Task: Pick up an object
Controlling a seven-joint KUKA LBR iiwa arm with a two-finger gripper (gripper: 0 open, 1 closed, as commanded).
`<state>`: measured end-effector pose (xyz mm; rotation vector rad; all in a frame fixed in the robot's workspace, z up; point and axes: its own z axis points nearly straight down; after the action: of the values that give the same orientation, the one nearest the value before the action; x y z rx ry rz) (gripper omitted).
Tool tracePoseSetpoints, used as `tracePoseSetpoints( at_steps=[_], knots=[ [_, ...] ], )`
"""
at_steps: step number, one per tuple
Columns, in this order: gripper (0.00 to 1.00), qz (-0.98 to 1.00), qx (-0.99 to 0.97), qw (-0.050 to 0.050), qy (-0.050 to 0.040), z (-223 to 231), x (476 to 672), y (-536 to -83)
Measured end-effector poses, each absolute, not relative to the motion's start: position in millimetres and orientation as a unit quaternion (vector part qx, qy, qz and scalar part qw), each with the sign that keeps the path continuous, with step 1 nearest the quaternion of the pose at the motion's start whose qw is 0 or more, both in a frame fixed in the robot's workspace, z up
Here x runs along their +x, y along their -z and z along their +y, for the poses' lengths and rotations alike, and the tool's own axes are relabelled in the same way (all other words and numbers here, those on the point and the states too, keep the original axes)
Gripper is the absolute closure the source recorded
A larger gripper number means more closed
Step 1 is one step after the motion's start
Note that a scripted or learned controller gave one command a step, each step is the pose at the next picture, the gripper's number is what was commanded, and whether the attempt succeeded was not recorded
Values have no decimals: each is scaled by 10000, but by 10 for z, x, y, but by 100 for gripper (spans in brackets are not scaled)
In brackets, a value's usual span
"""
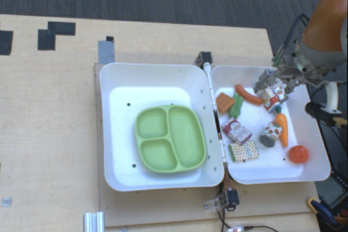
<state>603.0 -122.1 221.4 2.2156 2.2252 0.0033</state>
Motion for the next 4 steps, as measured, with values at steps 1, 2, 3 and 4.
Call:
tracePoseSetpoints(
  at_steps=[1, 2, 3, 4],
  knots=[
    [0, 7084, 7058, 17, -16, -1433, 5889, -1087],
    [0, 7075, 7067, 30, -20, -1367, 5201, -866],
    [100, 7079, 7063, 54, -40, -1364, 5223, -981],
    [100, 7086, 7056, 9, -14, -593, 4917, -1846]
  ],
)
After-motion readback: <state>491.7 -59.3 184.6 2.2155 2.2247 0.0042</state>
